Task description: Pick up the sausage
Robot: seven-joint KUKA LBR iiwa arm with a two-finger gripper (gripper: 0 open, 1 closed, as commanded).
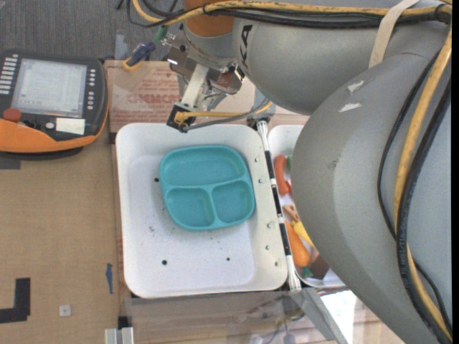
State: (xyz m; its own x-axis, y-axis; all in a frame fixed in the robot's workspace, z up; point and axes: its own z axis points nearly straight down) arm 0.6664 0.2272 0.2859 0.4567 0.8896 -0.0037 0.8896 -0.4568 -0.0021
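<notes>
Arching across bench (57, 228), arm (358, 120) bent, pincer (214, 77) nr plate bin (129, 213)'s far rim

Bulky grey arm (358, 120), orange band, yellow cables.

Even, soft overhead light; the white bin (136, 264) glares mildly, and the near grey arm (373, 156) looks blurred, perhaps defocused.
</notes>
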